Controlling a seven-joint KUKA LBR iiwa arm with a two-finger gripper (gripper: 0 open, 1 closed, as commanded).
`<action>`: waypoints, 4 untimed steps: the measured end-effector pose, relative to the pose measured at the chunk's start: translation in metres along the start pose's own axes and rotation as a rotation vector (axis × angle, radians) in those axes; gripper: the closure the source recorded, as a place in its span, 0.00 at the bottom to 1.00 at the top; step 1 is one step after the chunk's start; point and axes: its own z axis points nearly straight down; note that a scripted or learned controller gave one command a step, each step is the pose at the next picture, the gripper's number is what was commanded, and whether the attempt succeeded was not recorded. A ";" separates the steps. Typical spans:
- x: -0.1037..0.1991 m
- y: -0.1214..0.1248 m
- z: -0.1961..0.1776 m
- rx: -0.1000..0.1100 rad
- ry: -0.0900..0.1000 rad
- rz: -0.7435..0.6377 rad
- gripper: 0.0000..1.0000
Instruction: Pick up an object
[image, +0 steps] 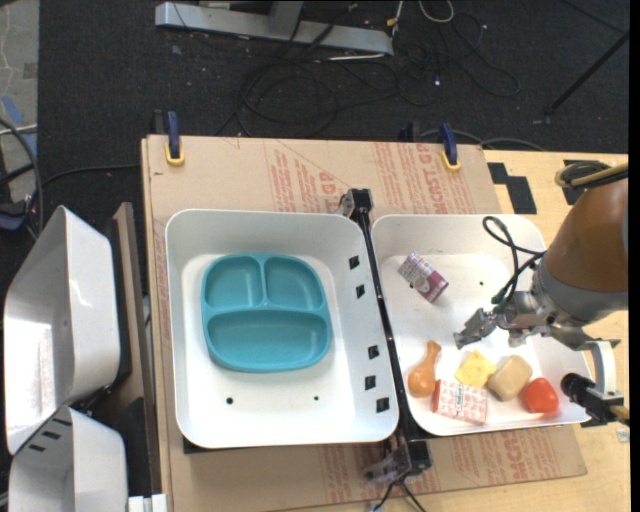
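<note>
In the right bin (470, 240), my gripper (476, 331) hangs low just above and left of a yellow block (475, 370). Around that block lie an orange pear-shaped toy (425, 371), a tan bread-like lump (510, 378), a red tomato (540, 397) and a red-and-white carton (460, 402). A purple-grey packet (423, 276) lies apart, toward the bin's back. I see nothing held in the gripper.
The left bin (190, 330) holds a teal divided plate (265, 312). A black divider strip (372, 300) runs between the bins. The grey and orange arm (590, 260) covers the right bin's right side. White tubs (55, 320) stand off the bench at the left.
</note>
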 end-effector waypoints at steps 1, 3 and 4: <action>0.001 -0.001 0.054 0.000 0.000 0.000 0.00; -0.002 -0.003 -0.022 -0.011 -0.004 -0.003 1.00; -0.003 -0.004 -0.065 -0.010 -0.003 -0.004 1.00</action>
